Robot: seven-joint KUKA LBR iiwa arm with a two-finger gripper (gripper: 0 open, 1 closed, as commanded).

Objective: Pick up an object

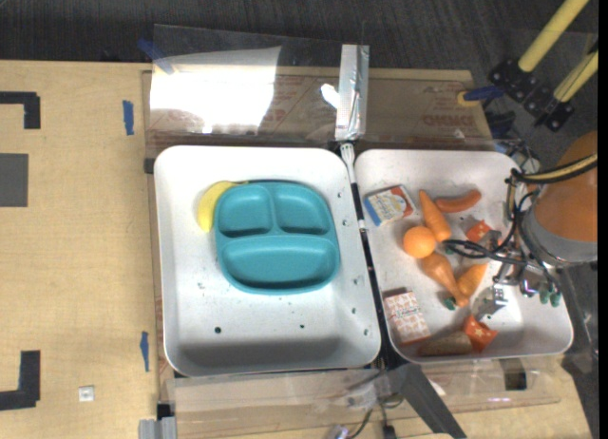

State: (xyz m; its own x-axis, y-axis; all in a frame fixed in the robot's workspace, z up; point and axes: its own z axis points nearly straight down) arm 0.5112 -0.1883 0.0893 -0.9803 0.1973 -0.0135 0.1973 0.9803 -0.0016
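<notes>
The gripper (494,296) hangs low over the right bin (546,337), by a heap of toy food: an orange ball (418,241), carrots (434,218) and a small carton (388,204). I cannot tell how its jaws stand. A teal divided tray (276,236) lies in the left bin (190,266), over something yellow (209,201).

Arm (570,209) cut off by right edge, only the orange band & a bit of grey show; gripper (499,287) is a tangle of wires & small parts, fingers too small to make out. Yellow thing (208,201) in left bin mostly hidden under the teal tray (275,236) (can't tell what it is). Print on the two small packets (388,204) (405,314) in right bin too small to read.
</notes>
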